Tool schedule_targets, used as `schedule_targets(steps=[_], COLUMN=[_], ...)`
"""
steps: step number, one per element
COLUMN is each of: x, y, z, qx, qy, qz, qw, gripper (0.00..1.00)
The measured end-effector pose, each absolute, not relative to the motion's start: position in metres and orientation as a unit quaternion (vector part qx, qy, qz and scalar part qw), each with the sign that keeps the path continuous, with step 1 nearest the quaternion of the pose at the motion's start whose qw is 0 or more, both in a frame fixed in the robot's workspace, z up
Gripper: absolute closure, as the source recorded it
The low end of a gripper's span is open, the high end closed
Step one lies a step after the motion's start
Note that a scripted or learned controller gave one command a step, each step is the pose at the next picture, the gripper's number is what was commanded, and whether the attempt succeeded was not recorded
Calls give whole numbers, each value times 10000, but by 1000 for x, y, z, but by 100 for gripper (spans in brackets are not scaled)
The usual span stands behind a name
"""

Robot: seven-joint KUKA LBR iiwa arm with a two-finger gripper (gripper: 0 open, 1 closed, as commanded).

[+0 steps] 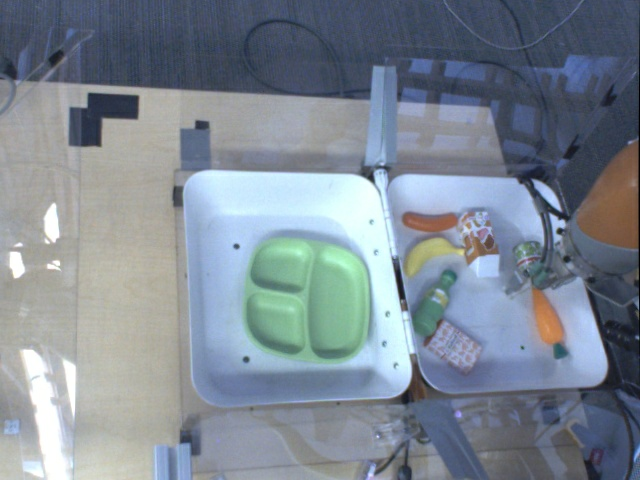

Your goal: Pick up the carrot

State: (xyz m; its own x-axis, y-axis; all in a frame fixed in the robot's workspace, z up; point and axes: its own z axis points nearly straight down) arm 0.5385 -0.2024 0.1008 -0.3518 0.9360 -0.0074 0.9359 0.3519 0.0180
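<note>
Tool (537,273) position: at the right side of the right-hand shallow white bin (590,368), reaching in from the right below the arm's orange band. Whether it is released or clenched cannot be told from the camera view; the metal parts there are too small and blurred to resolve. No object is seen gripped.

Task object: the orange plastic carrot with a green stem end (547,321) lies flat on the floor of the right bin, close to its right wall and toward its near-right corner. Its upper end sits just beside the tool, directly on the near side of it; contact cannot be confirmed.

Orientation: the long axis of the carrot runs roughly from the far edge of the bin toward the near edge, tilted slightly right. The green stem end points toward the near-right corner; the orange end points toward the tool.

Judgement for the coming move: the tool needs a short shift toward the near edge of the bin to centre over the carrot's body, closing across the short axis.

Adjacent item: a small round green-and-white can (527,256) stands just beside the tool on the far side.
</note>
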Motion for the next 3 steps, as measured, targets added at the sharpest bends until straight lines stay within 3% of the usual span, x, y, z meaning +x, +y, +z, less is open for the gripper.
schedule_targets(steps=[2, 3], x=[545, 510], y=[-201, -163], z=[123, 166], qx=[5657, 6374], qy=[8245, 7705], qz=[81, 14], qw=[144, 26], gripper=[100, 100])
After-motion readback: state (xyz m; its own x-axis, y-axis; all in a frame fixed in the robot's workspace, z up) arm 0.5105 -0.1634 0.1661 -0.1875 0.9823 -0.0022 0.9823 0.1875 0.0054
